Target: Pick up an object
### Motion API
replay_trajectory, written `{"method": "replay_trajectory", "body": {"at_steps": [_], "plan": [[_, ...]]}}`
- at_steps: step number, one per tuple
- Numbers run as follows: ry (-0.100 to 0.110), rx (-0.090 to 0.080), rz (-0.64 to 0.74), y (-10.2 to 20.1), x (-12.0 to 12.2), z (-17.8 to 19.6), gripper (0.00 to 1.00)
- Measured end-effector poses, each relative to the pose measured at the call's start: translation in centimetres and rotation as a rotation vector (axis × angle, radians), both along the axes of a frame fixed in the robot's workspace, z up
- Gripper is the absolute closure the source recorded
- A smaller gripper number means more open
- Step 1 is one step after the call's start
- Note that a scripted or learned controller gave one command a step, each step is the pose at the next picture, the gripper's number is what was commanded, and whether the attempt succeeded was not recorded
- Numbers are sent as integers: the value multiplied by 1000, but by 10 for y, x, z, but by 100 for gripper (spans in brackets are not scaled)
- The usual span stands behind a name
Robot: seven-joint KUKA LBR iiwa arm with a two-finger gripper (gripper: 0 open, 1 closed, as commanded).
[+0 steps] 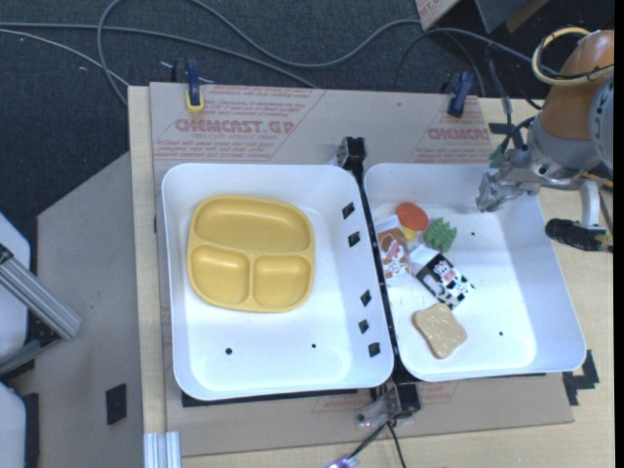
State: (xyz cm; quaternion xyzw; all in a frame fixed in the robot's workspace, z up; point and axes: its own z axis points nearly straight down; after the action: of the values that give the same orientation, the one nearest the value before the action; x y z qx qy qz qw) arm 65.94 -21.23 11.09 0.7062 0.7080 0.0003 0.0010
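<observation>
From the overhead camera, I see my grey two-finger gripper at the right bin's two o'clock, carrying nothing; whether it's spread I cannot tell. The toys, including the tan bread-slice toy at six o'clock and the orange round toy, cluster near the divider, likely from scattering.

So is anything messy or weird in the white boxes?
A little. The toys in the right bin lie in a jumble near its left wall: an orange piece, a green one, a toast slice. The yellow tray sits neatly in the left bin.
</observation>
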Motion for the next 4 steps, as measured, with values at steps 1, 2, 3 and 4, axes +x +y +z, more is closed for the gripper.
{"method": "replay_trajectory", "body": {"at_steps": [1, 2, 3, 4], "plan": [[-5, -2, -2, -10, 3, 57, 100], [-5, -1, -1, -6, 1, 104, 100], [-6, -2, -1, -6, 2, 159, 100], [3, 3, 1, 36, -26, 161, 100]]}}
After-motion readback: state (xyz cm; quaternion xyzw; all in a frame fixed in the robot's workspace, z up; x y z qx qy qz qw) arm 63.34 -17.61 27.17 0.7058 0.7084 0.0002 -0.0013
